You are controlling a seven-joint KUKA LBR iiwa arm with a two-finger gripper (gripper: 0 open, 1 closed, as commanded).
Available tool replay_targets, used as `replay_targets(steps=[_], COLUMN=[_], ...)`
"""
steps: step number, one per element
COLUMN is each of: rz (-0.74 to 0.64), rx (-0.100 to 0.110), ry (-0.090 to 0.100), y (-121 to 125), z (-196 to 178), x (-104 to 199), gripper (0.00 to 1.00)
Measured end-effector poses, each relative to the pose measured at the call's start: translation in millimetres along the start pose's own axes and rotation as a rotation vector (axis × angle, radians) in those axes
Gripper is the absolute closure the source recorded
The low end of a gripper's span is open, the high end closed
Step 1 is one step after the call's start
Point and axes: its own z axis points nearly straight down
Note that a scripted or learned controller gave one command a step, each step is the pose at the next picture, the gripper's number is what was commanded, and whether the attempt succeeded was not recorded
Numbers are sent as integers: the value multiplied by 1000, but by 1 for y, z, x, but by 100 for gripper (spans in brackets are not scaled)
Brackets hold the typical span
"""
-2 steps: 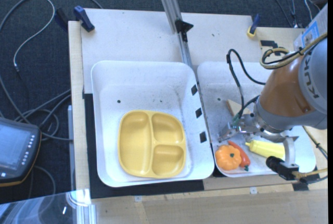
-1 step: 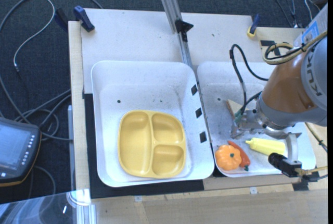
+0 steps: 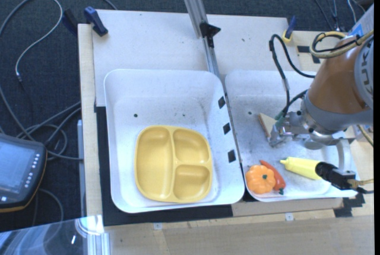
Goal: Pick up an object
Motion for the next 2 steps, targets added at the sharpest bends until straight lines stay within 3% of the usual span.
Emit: replay_targets(steps=[2], rz=[0], rx=[1], ry=[0], y=[7], z=[-68], x=[0], gripper=[100])
